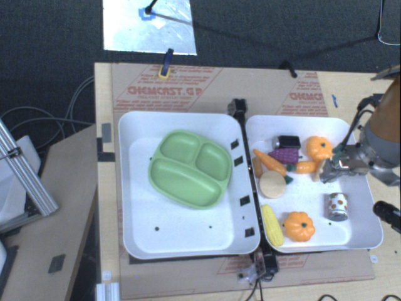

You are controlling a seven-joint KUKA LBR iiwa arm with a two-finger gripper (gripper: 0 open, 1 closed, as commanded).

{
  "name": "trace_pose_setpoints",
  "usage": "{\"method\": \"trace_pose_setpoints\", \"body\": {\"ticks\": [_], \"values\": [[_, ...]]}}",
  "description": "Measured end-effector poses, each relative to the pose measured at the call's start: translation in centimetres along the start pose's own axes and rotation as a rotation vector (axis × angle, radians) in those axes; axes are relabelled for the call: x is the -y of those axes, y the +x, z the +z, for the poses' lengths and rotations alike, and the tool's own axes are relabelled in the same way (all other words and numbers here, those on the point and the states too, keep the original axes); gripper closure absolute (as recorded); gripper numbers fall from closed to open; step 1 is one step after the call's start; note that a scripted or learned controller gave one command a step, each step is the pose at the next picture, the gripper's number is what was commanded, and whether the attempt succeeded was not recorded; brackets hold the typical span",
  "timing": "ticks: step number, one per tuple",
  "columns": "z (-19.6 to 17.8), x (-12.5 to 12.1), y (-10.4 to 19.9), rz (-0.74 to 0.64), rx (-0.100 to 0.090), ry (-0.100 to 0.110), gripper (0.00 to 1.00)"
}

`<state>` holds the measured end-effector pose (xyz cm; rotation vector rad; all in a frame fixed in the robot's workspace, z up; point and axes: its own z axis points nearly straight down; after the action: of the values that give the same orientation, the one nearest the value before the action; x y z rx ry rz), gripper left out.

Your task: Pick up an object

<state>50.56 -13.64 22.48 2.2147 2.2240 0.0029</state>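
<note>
the right bin (360, 227) holds two small orange pumpkins, one near the top (318, 148) and one near the bottom (299, 226). it also holds one carrot (269, 161), one purple piece (287, 156), one black block (289, 142), one round tan disc (272, 184), one corn cob (270, 224), one small spotted can (337, 206), and one orange piece (306, 167) lying between the purple piece and the gripper. the carrot touches the disc; the corn lies just beside the lower pumpkin. the left bin (141, 231) holds one green tray (190, 168) with three compartments, tilted.

the gripper (332, 168) sits low over the right bin, just below the upper pumpkin and above the can, near the end of the orange piece. whether its tips are apart or together cannot be told, and nothing shows between them.

the two white bins lie side by side on a bench (188, 89) covered with printed brown sheet. behind it is dark carpet (50, 42) with one shiny square plate (150, 17) on it. cables (44, 121) and an aluminium frame (25, 174) stand at the left.
</note>
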Motion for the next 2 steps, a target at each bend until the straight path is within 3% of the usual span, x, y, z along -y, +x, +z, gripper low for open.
{"method": "trace_pose_setpoints", "body": {"ticks": [2], "values": [[0.2,-2.1,10.0,-0.004,-0.002,0.002,1.00]]}}
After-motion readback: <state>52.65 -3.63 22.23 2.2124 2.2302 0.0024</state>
